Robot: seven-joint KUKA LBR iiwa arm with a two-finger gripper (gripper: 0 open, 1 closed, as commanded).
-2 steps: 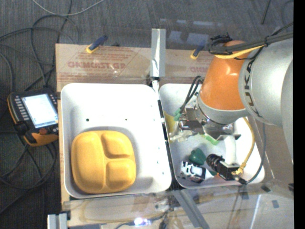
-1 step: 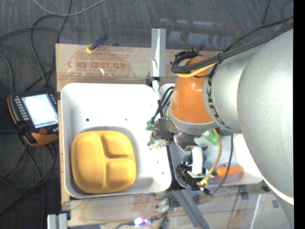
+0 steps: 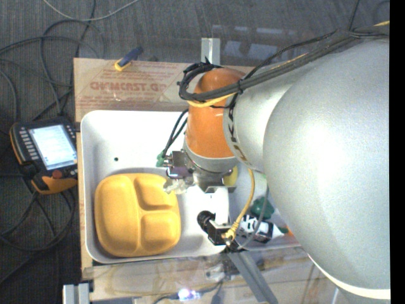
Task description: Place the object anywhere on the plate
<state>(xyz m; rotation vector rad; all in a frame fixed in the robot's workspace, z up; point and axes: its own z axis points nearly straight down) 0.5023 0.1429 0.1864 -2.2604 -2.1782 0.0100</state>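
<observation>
Aluminium framing [image 3: 250, 274] runs along the near edge of the desk [image 3: 114, 94], whose brown board shows faded red lettering at the far side. On it sits a shallow white bin [image 3: 120, 135], and in the bin's near-left corner lies the yellow plate [image 3: 137, 214], a rounded tray with three compartments. The grey arm [image 3: 329, 163] comes in from the right and covers most of the second bin; its orange band [image 3: 212, 122] stands above the wrist, just beyond the plate's far-right corner. The hand [image 3: 180, 177] hangs under the wrist at that corner of the plate; whether it is spread or pressed together I cannot tell, and no object can be made out in it or on the plate. Small green and dark items [image 3: 259, 223] peek out under the arm, near the plate's right. Dark carpet [image 3: 38, 258] with loose cables surrounds the desk, and a teach pendant [image 3: 47, 151] lies on it at left.
</observation>
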